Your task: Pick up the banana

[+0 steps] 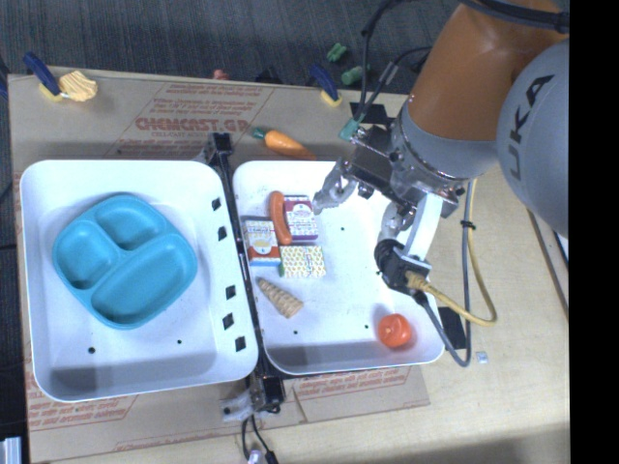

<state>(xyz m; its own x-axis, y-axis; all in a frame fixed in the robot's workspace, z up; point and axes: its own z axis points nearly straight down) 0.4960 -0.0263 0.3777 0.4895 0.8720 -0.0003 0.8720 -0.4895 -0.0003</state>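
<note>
Starting at the gripper [332,193]: I cannot tell from up here whether it is open or closed (the wrist's bulk covers too much). It hangs low over the far side of the right bin [338,341], just beside the sausage [279,217] and the small cartons [259,240], probably because that cluster is the program's target. As for the banana, I cannot tell where it lies or how it looks; it may be hidden under the arm.
</note>
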